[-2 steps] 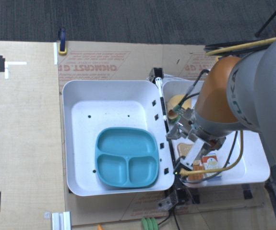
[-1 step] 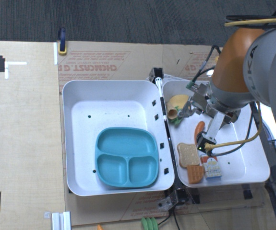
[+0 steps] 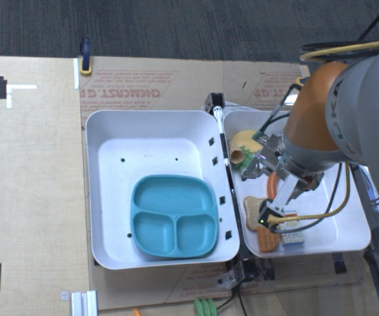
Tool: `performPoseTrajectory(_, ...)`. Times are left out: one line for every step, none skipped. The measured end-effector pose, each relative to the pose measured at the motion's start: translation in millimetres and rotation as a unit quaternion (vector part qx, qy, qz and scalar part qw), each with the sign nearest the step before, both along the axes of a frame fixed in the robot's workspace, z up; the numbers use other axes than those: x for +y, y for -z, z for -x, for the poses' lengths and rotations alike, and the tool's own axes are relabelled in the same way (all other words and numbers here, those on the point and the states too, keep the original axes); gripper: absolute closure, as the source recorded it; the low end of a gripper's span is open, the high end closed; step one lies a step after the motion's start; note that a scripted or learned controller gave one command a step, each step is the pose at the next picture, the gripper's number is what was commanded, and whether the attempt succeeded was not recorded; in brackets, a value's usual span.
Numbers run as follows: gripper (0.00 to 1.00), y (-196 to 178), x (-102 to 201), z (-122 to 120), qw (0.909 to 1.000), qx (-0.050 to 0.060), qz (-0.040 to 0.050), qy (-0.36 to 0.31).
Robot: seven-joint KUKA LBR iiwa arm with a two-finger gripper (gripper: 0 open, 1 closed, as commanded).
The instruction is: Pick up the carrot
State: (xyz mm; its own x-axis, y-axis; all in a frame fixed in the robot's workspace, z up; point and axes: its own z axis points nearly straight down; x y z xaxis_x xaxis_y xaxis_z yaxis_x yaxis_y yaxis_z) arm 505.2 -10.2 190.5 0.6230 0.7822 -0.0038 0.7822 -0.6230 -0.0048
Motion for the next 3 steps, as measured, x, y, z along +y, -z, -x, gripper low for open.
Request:
performPoseTrajectory(0.0,-13,-47,-47,0.9964,-0.001,0.0013,0.085)
performPoseTrajectory(0.0,0,-49,-83,0.9982,-0.001,0.0015,0.06)
performPoseTrajectory(0.0,85,-83,-108,0.9999,0.001,-0.0002,-0.011)
